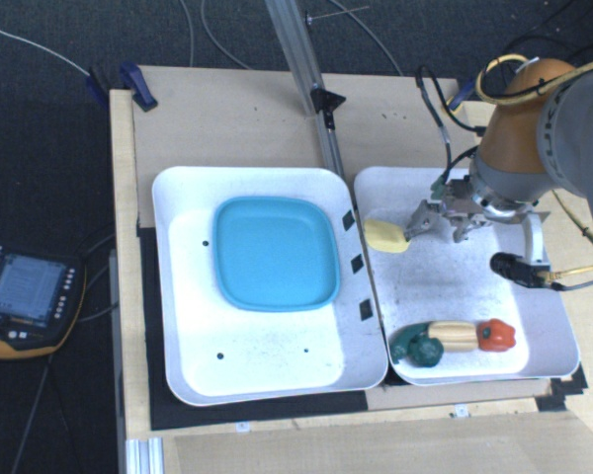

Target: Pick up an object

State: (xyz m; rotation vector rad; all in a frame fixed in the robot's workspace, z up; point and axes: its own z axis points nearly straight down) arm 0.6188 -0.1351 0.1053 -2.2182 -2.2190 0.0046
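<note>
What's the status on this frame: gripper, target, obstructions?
Gripper low in right bin, fingertips beside yellow object, grasp unconfirmed. Green, tan and red toy lies apart at near wall. Blue tray sits in left bin, out of the way.

arm point(563, 107) is reaching in from the right edge, grey links, orange band point(519, 131) sitting just above the wrist; wrist is pointing down and leftward; gripper point(415, 230) is hanging low at the wrist's left end, metal finger assembly angling left, with a black fitting point(514, 267) sticking out below the wrist
</note>
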